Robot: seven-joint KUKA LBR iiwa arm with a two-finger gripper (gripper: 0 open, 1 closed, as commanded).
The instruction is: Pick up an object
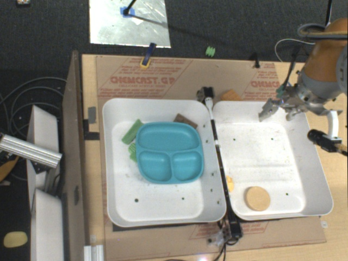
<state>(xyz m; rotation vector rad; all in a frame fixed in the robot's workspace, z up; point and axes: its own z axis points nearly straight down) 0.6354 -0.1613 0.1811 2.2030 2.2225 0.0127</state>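
We see the gripper (280, 109) at the upper right, over the right bin (304, 145). We cannot tell its grasp state. A tan disc (257, 198) lies lower right.

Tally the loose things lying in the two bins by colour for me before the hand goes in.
Blue: 1, the divided plate, left bin
Green: 1, the green piece tucked under the plate's left edge
Brown: 1, the block behind the plate
Tan: 1, the round disc, right bin
Total: 4
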